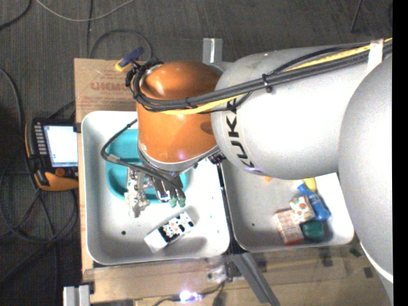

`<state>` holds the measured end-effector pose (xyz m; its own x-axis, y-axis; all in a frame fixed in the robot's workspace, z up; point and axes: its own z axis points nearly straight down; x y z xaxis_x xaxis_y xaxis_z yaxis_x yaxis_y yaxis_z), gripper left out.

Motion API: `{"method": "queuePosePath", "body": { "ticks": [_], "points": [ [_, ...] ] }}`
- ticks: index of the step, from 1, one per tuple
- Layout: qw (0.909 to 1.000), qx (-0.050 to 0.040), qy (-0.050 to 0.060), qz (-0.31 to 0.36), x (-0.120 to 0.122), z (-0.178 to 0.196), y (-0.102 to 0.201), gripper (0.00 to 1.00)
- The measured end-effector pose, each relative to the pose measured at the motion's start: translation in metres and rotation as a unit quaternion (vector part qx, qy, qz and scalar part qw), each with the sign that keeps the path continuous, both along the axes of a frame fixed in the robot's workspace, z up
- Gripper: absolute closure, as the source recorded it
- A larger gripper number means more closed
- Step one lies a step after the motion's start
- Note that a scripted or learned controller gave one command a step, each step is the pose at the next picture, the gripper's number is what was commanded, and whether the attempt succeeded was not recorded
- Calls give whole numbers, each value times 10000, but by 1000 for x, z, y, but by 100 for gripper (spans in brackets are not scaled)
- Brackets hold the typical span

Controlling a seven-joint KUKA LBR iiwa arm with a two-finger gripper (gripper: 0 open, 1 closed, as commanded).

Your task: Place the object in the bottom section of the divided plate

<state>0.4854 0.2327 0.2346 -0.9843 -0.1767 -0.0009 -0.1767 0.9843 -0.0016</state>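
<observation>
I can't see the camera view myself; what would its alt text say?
A big grey robot arm with an orange band reaches from the right over the left white bin, its claw above a teal divided plate. A small black-and-white box lies nearby; the right bin holds colourful items.

Bulky grey arm (pixel 299 113) — glossy orange band (pixel 172 116), black and yellow cables, black lettering, seemingly "KUK".

You see a dark grey carpeted floor (pixel 191 11) crossed by loose black cables (pixel 60 5). A brown cardboard sheet (pixel 102 88) lies beneath the bins. An orange-edged teach pendant (pixel 54 155) with a lit screen rests at left.
</observation>
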Motion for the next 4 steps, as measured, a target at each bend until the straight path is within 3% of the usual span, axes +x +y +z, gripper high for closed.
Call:
{"method": "queuePosePath", "body": {
  "ticks": [1, 2, 3, 4],
  "points": [
    [9994, 4, 6, 346, 4, -146, 1, 100],
    [9963, -6, 16, -854, 30, 12, 0, 100],
    [9963, -20, 13, -860, 31, 19, 0, 100],
    [9988, 1, -9, -495, 13, 136, -59, 100]
  ]
}}
